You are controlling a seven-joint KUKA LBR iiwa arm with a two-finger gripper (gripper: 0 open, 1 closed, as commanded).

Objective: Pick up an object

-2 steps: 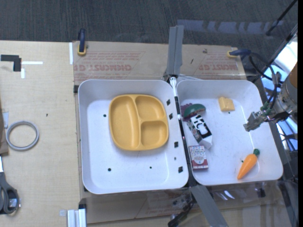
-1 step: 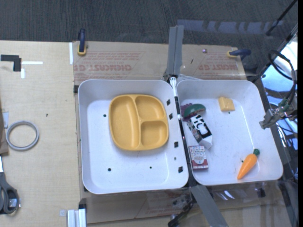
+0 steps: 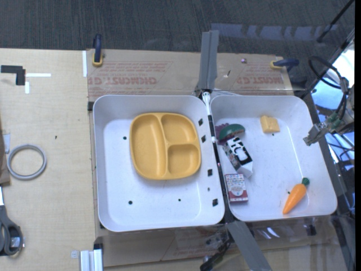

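Note:
The right bin point(image 3: 316, 208) holds several small objects. A toy carrot point(image 3: 294, 197) lies near its front right corner and a small yellow block point(image 3: 269, 124) near its back. Along the bin's left wall lie a dark green and maroon item point(image 3: 230, 131), a black-and-white packet point(image 3: 239, 154) and a small red-and-white box point(image 3: 236, 187). A grey tip of my gripper point(image 3: 317, 135) pokes in over the right bin's right rim, apart from every object. Nothing is seen in its grasp.
The left bin point(image 3: 113, 208) holds a yellow divided plate point(image 3: 165, 145). A grey tape ring point(image 3: 25, 161) and scissors point(image 3: 8, 236) lie on the wooden bench at far left. Yellow clamps point(image 3: 97, 55) hold cardboard behind the bins. Cables hang at the right edge.

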